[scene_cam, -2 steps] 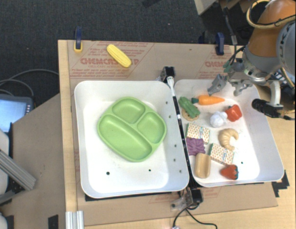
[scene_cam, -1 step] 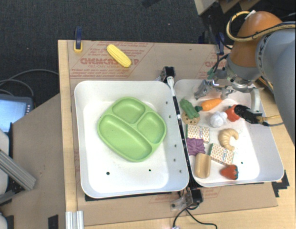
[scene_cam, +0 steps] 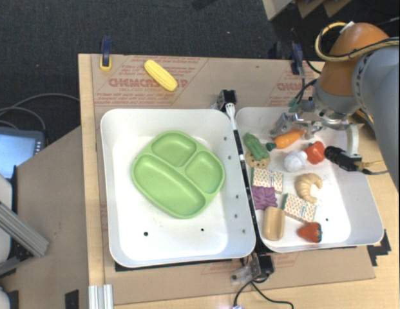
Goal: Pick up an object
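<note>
The claw (scene_cam: 301, 122) hung over the right bin (scene_cam: 361, 198), just above an orange carrot (scene_cam: 288, 139); its grip could not be told. Crowding the carrot were a green pickle (scene_cam: 256, 147), a white ball (scene_cam: 294, 161) and a croissant (scene_cam: 308, 185)

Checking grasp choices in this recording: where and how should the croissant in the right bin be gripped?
Across the thick middle of the croissant, coming straight down. It lies flat and curved with tapering ends, and the wrapped snack sits close beside it, so a side approach looks crowded.
</note>
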Available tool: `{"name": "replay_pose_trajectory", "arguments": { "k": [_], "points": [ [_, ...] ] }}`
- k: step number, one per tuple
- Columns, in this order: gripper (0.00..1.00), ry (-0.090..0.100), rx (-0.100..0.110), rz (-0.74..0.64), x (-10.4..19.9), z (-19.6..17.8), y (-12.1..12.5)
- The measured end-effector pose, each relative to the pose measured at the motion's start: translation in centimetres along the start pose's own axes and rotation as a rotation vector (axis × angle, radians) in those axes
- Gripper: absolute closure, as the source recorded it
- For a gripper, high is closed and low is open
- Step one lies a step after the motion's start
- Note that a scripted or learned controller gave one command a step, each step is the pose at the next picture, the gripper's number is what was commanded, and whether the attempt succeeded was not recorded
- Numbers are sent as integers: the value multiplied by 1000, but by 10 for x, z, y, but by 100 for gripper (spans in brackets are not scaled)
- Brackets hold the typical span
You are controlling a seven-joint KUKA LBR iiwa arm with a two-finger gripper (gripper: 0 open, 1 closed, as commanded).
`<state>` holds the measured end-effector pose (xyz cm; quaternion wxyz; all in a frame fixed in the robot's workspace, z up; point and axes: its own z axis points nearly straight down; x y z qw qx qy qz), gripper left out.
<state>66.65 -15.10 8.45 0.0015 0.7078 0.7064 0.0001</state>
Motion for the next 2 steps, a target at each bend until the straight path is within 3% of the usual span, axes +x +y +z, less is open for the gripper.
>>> {"name": "replay_pose_trajectory", "arguments": {
  "k": [1,2],
  "points": [
    [100,-1,-4,-2,1,-12,1],
    [100,5,1,-5,51,-84,-54]
  ]
}}
